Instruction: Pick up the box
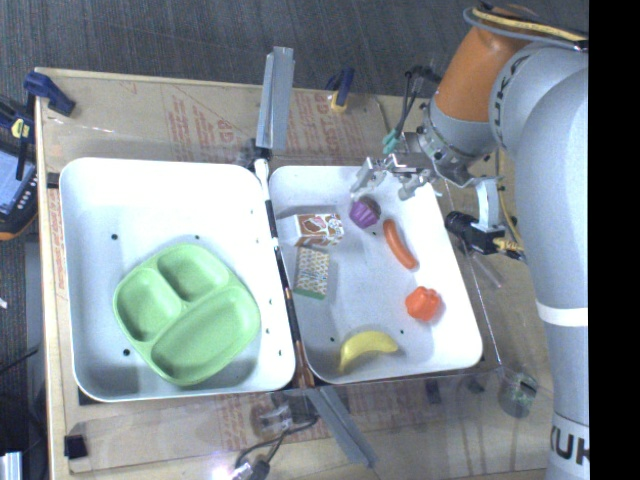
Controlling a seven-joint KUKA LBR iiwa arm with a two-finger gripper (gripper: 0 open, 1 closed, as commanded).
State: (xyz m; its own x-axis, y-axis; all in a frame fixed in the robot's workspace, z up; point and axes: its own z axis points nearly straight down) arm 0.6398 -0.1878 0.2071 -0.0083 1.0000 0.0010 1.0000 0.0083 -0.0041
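Note:
Two small boxes lie in the right bin (455, 268) near its left wall: a brown and white box (318, 227) and, just below it, a flat green patterned box (312, 272). My gripper (388, 180) hangs over the bin's far edge, to the upper right of both boxes and just above a purple toy (364, 212). Its fingers are spread open with nothing between them.
The right bin also holds an orange-red sausage-shaped toy (400, 245), a red-orange pepper (423, 304) and a yellow banana (368, 346). A green divided plate (186, 313) sits in the left bin (90, 198). The grey arm (540, 168) fills the right side.

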